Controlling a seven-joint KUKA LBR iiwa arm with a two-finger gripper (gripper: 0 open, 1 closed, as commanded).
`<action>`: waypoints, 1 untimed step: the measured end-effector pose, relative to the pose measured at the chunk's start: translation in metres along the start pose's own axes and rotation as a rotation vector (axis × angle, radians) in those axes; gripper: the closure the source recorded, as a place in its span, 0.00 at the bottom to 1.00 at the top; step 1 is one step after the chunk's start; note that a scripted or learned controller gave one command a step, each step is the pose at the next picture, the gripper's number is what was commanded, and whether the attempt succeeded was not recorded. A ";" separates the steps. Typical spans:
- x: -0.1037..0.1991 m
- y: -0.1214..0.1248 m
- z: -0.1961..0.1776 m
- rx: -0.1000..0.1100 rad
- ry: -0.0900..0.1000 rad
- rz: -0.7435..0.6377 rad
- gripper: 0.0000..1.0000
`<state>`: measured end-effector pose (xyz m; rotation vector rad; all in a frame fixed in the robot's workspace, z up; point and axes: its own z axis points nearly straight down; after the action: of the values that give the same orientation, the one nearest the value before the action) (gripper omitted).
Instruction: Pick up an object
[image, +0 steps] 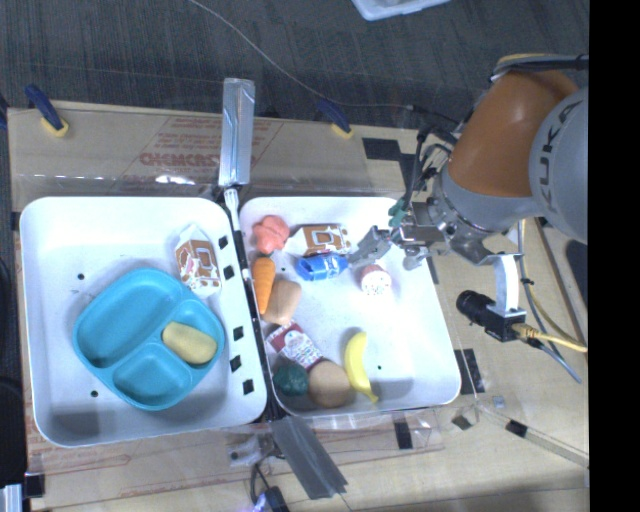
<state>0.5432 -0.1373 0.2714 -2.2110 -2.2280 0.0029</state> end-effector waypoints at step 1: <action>-0.021 0.042 0.147 0.012 0.002 -0.021 0.00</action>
<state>0.5844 -0.1582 0.1248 -2.1808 -2.2432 0.0139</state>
